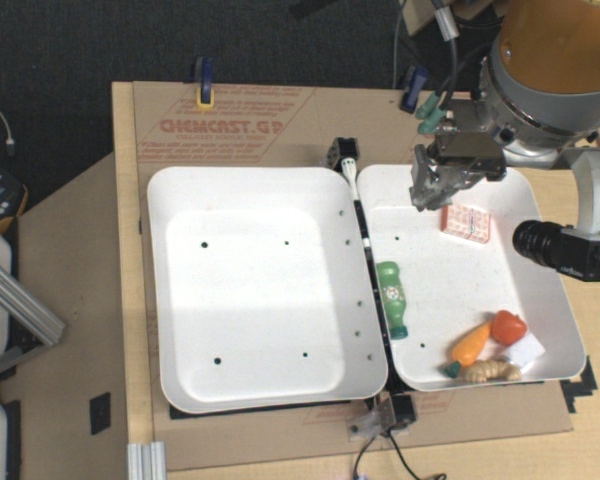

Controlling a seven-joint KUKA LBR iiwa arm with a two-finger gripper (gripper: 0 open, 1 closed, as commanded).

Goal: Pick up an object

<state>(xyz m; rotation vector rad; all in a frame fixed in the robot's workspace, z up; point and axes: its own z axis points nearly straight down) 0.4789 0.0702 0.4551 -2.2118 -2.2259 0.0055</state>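
Several small things sit in the right bin [545,268]: a pink card [466,223], green bottle [390,298], toy carrot [470,345] and tomato [508,326]. I see my gripper [435,196] hovering just left of the card, likely lining up on it; I cannot tell how wide it stands.

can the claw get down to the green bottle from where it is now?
Probably yes. The claw hangs over the right bin, and the green bottle lies apart from the other items, but close against the bin's left wall, which may crowd one finger.

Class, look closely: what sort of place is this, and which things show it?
Probably a robotics lab bench: a robot arm's gripper over two white bins, clamps pinning the cardboard base, loose cables.
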